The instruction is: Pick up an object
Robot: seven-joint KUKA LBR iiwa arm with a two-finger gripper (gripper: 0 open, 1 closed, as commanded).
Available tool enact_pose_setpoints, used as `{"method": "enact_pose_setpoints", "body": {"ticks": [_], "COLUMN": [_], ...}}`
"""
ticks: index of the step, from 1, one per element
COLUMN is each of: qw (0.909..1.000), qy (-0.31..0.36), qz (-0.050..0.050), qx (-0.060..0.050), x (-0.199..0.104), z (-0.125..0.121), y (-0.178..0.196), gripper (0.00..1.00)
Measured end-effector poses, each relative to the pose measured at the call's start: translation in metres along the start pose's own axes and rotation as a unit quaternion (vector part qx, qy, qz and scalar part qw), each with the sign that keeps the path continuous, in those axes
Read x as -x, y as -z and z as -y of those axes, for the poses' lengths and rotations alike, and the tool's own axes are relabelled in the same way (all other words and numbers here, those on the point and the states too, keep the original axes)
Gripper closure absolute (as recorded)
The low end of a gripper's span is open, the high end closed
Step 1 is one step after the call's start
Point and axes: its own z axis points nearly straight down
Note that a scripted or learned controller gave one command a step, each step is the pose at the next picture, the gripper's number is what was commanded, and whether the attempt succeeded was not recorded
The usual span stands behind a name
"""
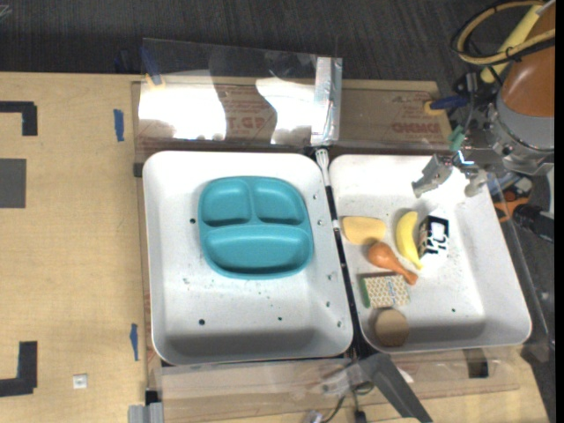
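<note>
Banana, right bin, mid-frame right: long axis runs roughly top to bottom. I read the gripper as spread wide and empty, hovering above and slightly right of it in frame.

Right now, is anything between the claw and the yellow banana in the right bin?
Nothing visible. The claw hangs above the right white bin's far side, with bare bin floor between it and the yellow banana. A black-and-white block lies right beside the banana.
</note>
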Motion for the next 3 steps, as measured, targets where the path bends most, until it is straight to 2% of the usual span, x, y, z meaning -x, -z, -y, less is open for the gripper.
{"method": "enact_pose_setpoints", "body": {"ticks": [1,2,3], "qw": [0.9999,0.9994,0.9951], "qy": [0.010,0.036,0.099], "qz": [0.000,0.000,0.001], "qx": [-0.004,0.001,0.004], "x": [0.002,-0.006,-0.017], "z": [0.023,0.001,0.008], "y": [-0.124,-0.126,-0.178], "gripper": [0.00,0.00,0.00]}}
